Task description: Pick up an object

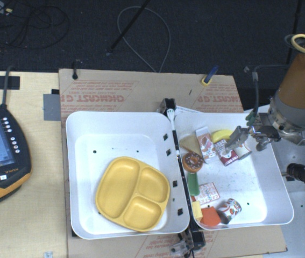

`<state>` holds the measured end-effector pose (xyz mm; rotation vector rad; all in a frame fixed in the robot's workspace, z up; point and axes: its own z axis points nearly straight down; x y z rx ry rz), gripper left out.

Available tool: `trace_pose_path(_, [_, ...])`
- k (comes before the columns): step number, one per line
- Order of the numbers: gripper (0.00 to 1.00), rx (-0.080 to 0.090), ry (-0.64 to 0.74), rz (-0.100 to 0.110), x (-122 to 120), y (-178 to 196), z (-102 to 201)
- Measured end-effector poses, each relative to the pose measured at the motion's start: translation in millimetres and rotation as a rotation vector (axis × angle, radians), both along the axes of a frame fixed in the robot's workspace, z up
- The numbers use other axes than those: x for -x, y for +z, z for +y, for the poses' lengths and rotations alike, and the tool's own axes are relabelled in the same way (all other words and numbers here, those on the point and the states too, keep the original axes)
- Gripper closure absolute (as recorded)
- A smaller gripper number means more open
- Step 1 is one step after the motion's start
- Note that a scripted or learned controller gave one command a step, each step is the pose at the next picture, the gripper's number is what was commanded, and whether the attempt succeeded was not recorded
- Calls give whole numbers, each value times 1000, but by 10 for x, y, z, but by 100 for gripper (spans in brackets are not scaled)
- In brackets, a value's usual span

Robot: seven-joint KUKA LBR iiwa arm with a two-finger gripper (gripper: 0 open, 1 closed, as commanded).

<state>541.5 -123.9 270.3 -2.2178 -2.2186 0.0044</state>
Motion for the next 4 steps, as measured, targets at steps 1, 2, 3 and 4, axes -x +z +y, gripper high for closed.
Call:
trace_pose_path(1, [0,-5,2,5,-376,-1660,90])
trace_pose_path(2, [0,8,0,6,-863,-1752,197])
trace_pose_path(3, [100,2,-6,-1,-869,-1659,206])
trace_pose_path(4, [100,-2,2,-3,-84,-795,658])
